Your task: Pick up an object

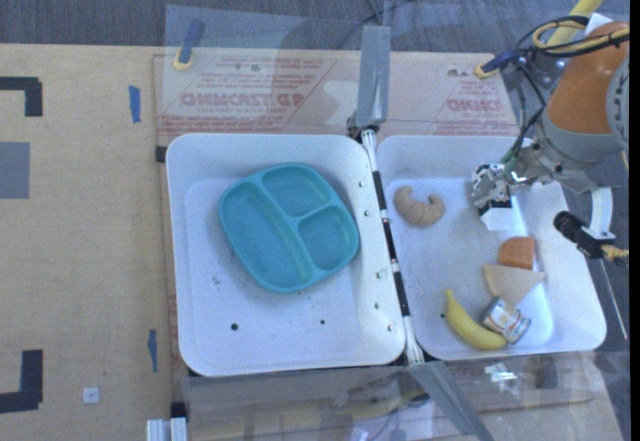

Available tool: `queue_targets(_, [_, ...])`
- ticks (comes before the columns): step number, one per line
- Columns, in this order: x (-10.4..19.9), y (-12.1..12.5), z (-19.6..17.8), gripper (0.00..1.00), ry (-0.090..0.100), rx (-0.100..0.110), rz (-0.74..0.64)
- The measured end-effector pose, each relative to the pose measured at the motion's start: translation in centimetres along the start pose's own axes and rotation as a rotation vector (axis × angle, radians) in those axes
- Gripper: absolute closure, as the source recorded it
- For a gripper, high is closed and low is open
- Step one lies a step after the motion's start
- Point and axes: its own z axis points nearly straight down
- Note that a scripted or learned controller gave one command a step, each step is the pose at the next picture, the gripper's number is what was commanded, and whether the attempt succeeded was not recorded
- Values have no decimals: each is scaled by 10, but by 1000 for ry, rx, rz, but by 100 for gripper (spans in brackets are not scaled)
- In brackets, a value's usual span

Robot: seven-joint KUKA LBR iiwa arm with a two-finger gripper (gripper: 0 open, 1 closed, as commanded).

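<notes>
The right bin holds a tan croissant at its upper left. An orange piece and a pale wedge lie at mid right. A yellow banana and a small tin can lie near the front edge. My gripper hangs over the upper right part of this bin, to the right of the croissant and above the orange piece. I see nothing held between its fingers.
The left bin carries a teal divided plate. A grey divider strip runs behind the bins. Cables and the orange-banded arm crowd the upper right corner.
</notes>
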Motion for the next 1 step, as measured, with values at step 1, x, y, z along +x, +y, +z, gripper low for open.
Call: queue_targets(1, [62, 50, -104, 100, 2, 4, -47])
